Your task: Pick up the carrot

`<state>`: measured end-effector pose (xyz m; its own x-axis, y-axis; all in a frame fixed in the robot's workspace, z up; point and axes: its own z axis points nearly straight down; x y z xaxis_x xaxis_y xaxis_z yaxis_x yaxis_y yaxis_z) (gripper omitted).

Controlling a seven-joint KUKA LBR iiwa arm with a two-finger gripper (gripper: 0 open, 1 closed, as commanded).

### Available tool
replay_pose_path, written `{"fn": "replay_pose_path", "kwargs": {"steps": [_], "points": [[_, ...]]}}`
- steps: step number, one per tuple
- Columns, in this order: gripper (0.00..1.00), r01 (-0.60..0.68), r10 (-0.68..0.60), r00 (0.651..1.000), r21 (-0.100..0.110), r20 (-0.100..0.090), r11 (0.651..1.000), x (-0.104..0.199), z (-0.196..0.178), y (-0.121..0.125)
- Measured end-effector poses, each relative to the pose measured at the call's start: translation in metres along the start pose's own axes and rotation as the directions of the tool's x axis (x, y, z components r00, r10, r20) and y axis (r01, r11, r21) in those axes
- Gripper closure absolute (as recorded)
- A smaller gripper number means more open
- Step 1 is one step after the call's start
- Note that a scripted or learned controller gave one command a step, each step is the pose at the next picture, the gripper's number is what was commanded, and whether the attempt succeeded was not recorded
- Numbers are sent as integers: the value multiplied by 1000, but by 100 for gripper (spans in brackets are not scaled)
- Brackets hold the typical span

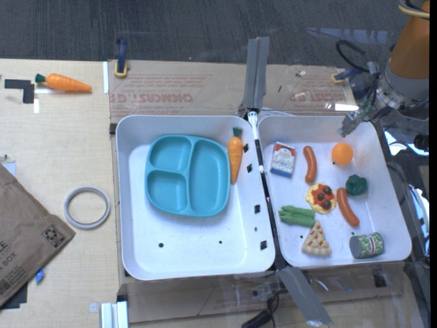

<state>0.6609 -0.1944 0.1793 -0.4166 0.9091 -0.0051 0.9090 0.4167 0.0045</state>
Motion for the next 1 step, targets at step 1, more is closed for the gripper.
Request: {"fn": "replay_pose_path", "kwargs": {"steps": [1], "points": [[100, 272, -272, 962, 2, -5, 962, 16, 88, -50]]}}
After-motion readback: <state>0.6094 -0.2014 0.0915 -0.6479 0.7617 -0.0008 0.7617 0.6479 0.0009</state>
